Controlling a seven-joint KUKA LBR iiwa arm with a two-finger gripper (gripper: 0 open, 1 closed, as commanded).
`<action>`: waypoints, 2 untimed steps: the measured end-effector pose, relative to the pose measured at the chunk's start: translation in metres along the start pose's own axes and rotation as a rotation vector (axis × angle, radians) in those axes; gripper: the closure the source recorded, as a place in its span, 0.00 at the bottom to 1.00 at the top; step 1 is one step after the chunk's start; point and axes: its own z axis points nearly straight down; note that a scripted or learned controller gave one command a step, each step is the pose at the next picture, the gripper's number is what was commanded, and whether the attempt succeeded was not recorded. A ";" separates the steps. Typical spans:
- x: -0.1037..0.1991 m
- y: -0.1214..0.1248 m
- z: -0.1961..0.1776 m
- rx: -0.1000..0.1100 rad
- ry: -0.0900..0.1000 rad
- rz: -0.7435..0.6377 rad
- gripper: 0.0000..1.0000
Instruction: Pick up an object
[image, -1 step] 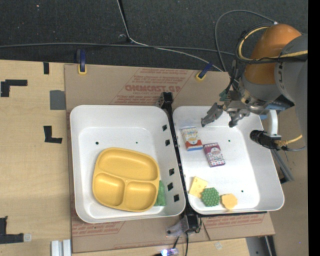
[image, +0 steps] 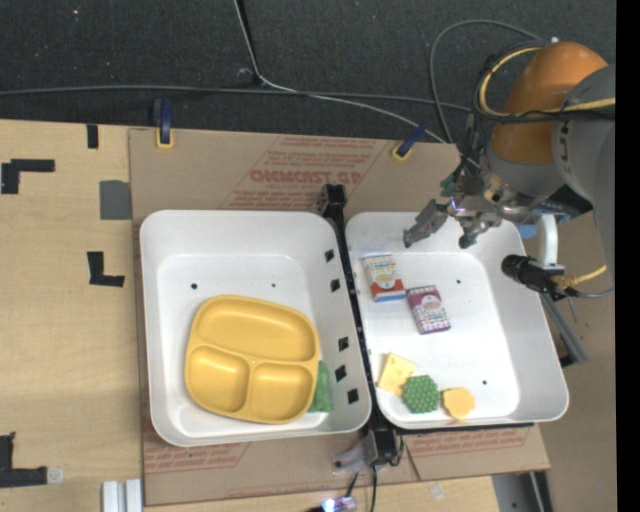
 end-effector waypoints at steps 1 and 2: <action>-0.001 -0.010 0.049 0.003 -0.001 0.001 0.00; 0.004 -0.001 0.099 0.003 -0.001 -0.001 0.00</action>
